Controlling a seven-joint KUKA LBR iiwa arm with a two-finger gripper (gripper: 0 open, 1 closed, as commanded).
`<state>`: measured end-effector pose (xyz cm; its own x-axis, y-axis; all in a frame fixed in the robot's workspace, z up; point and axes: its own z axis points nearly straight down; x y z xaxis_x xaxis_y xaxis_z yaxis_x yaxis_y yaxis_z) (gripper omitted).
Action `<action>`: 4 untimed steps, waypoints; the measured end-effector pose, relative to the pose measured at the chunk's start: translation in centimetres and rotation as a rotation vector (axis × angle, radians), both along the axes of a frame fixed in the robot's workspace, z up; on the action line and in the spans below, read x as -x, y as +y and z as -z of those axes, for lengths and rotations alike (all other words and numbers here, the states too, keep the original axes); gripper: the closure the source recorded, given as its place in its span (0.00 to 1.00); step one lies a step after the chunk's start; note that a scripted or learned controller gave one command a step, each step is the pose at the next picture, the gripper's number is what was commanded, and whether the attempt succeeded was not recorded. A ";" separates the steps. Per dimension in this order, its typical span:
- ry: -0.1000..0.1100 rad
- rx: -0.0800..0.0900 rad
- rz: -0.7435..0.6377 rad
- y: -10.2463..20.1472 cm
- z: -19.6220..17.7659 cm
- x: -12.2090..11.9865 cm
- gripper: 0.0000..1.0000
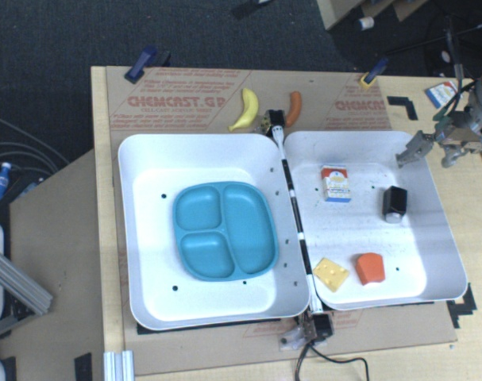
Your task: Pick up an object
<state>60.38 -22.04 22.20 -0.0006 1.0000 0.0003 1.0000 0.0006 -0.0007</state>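
The right bin [431,284] holds a small red and white box [335,184], a black block [395,203], a yellow cheese wedge [330,274] and an orange block [370,268]. My gripper [427,154] hangs over the far right corner of this bin, at the view's right edge. It is open, its two grey fingers [410,148] spread apart with nothing between them. The black block lies closest to it, a little below and to the left. The arm itself is mostly cut off by the edge of the view.
The left bin [145,165] holds a blue divided plate [224,229]. Behind the bins, on the bench, lie a yellow banana [245,109] and an orange sausage-shaped toy [293,107]. A black divider [292,205] runs between the two bins.
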 end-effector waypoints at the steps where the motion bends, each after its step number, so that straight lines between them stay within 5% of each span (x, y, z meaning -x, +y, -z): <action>1: 0.003 -0.012 -0.005 0.3 13.7 -0.9 0.00; 2: -0.002 0.000 -0.002 4.1 13.7 -6.3 0.00; 3: -0.004 0.003 -0.003 4.1 12.6 -6.4 1.00; 4: -0.003 0.002 -0.003 4.1 12.6 -6.4 0.00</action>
<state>66.76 -17.95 9.57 -0.0031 1.0000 -0.0019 1.0000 0.0031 0.0022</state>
